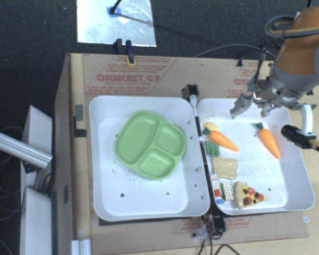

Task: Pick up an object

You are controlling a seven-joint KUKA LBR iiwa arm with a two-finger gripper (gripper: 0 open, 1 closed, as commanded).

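Here, my hand (253,106) hovers over the far rim of the bin of toy food (304,187), fingers (239,108) spread apart with nothing between them. Open, then, and empty. It sits high and back from the pieces, which I read as a staging spot: above the clutter, free to drop on whichever one I choose.

Nearest candidate: the lone carrot (269,141), lying on bare bin floor just below the hand, green stub toward the hand, tip toward the near wall. There is clear floor along both long sides (the best reason to favour it). I judge a grip across its narrow width the sensible one.

The second carrot (221,138) lies slantwise close to the divider between the bins. A small yellow piece (210,126) is at its top end, touching or nearly so, and a dark green piece (211,149) is just beside it. It is crowded there; a finger could catch the wall or a neighbour.

Toward the near wall: a bread slice (225,168), a pizza slice (249,194), and a small striped packet (217,189) against the divider. They are flat things, and I'd guess harder to pinch.

The other bin (111,195) holds a green divided plate (150,144), well apart from the hand. Both bins rest on the counter (149,73); nothing there is in my way.
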